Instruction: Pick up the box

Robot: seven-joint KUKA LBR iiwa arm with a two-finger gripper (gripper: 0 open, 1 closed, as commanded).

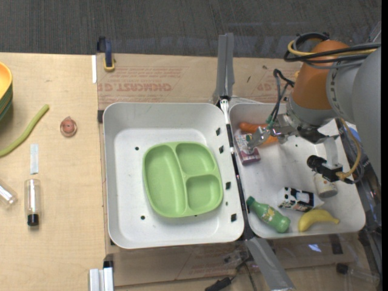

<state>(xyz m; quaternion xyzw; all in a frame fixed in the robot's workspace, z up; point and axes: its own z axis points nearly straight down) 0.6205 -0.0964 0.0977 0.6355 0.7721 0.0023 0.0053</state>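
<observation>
A small pink and maroon box (247,150) lies flat in the right bin (354,214), against its left wall near the back. My gripper (259,137) hangs just over the box's upper right corner, reaching in from the right below the orange wrist band. It looks very close to the box or touching it, but I see nothing lifted. An orange carrot-like piece (247,127) lies right behind the gripper.
The right bin also holds a green bottle (268,216), a yellow banana (316,220) and a black and white carton (297,199) along its front. A green divided plate (182,177) sits in the left bin (121,162). Small items lie on the bench at the left.
</observation>
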